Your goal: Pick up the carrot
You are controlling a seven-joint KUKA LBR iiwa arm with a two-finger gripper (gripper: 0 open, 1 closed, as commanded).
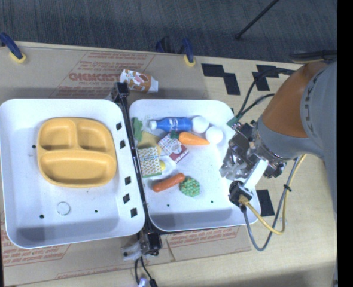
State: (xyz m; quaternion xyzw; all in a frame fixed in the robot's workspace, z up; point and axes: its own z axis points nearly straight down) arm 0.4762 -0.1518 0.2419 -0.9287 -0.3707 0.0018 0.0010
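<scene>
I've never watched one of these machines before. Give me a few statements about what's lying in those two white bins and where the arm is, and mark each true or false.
1. The carrot lies in the right bin. True.
2. The yellow divided tray sits in the right bin. False: it sits in the left bin.
3. The gripper holds the carrot. False: the carrot lies in the bin, apart from the gripper, which is at the bin's right edge.
4. A blue bottle lies near the carrot. True.
5. The green broccoli lies in the left bin. False: it lies in the right bin, beside a sausage.
</scene>
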